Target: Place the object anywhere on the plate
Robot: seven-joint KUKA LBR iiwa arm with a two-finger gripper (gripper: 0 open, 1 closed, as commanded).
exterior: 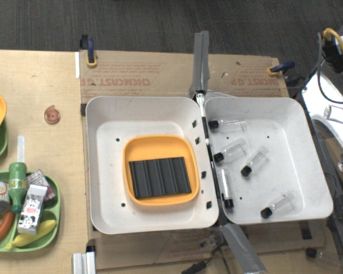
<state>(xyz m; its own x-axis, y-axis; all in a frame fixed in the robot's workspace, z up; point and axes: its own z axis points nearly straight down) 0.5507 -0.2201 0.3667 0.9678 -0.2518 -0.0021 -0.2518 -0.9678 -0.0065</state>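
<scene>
Orange plate (160,147) bearing dark ribbed slab (159,176), clear vials (254,163) (perhaps five) right bin (308,153)

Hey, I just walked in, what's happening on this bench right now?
Nothing is being handled at this moment. The left white bin holds an orange square plate with a dark ribbed rectangular block lying on it. The right white bin holds five clear plastic vials with black caps, scattered on their sides. The task's object already seems to rest on the plate.
</scene>
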